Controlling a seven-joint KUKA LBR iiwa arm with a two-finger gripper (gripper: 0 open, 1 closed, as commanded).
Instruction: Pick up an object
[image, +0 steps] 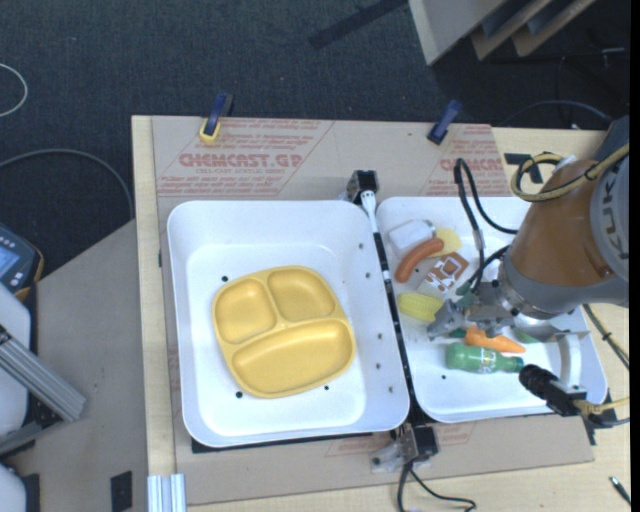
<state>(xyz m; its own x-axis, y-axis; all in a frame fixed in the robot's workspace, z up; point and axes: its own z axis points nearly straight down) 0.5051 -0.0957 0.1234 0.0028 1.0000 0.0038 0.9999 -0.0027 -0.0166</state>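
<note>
A: From the camera above, what sits on the table (300, 150)?

B: Two shallow white bins side by side. The left bin (200, 240) holds a yellow divided tray (283, 328), lying flat near its middle, with three compartments.

A: And the right bin (450, 400)?

B: It carries a small cluster of toy foods. A sausage (417, 258) lies slantwise at the far left part, beside a white piece (408, 234) and a small brown-and-white box (445, 271). A yellow item (418, 305) lies nearer, close to the divider between the bins. A green bottle (482, 359) lies on its side toward the near edge, and an orange carrot (493, 342) lies just beyond it, touching or nearly so.

A: Where is the arm?

B: The arm (565, 240) comes in from the right, its orange band over the right bin. The gripper (462, 318) is low among the items, just beside the carrot and the yellow item.

A: Is it grasping something?

B: One cannot tell; the wrist and the clutter hide that.
</note>
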